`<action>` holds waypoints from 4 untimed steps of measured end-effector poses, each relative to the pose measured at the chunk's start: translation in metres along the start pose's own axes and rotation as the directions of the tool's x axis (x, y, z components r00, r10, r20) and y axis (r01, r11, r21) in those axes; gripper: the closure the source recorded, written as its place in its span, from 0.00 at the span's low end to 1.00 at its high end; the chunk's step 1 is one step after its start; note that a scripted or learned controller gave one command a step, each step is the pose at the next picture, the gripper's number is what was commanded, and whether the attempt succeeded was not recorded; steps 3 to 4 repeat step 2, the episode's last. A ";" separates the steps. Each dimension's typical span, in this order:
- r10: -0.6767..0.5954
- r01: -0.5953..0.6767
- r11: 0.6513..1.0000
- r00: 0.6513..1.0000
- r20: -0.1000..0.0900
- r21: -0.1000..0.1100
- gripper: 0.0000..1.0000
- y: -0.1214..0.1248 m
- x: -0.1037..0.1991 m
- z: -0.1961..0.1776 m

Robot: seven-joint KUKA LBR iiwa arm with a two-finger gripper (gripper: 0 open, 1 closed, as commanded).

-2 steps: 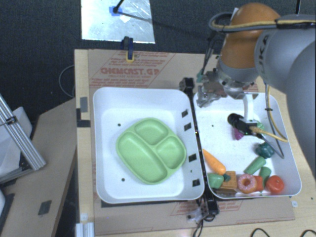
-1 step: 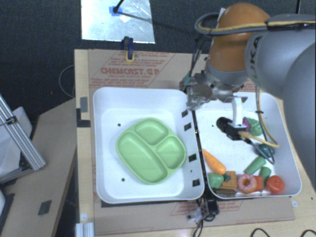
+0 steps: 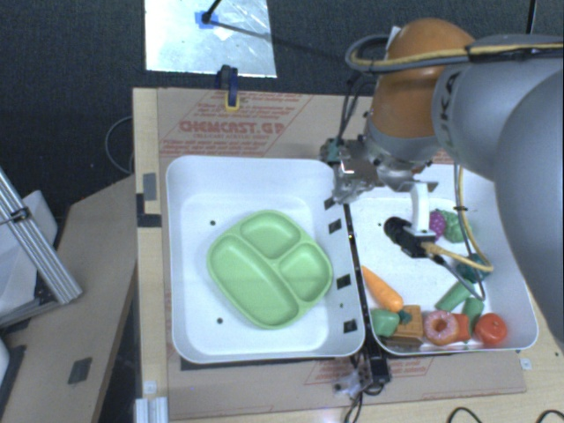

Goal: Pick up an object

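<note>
From my screen, the left bin (image 3: 189, 263) held a green divided plate (image 3: 269, 267), lying flat slightly near of its middle. Just right of that, the gripper (image 3: 345, 183) hung over the far end of the wall where the two bins meet. It was seen from above, under the orange band of the arm (image 3: 493, 95), and I could not make out whether it was spread or closed. Nothing showed in its grasp.

The toys to pick from all lay in the right bin (image 3: 374, 254), well apart from the gripper and mostly along the near edge. An orange carrot (image 3: 382, 289) lay at a slant by the left wall. Near of it sat a small green round piece (image 3: 385, 322), touching a brown block (image 3: 408, 327). A pink-iced donut (image 3: 440, 326) lay just beside the block. Farther back, toward the bin's middle, I saw a purple piece (image 3: 438, 223), possibly grapes, though the view was too soft to be sure. A green wedge (image 3: 454, 293) lay far of the donut, and a red tomato (image 3: 491, 327) sat rightmost, in the near right corner.
</note>
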State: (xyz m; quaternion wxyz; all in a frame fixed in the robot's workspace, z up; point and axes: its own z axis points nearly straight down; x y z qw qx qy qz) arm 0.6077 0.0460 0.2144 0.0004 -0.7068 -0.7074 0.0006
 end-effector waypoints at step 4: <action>-0.004 0.004 1.000 1.000 -0.001 -0.003 1.00 -0.002 0.007 -0.019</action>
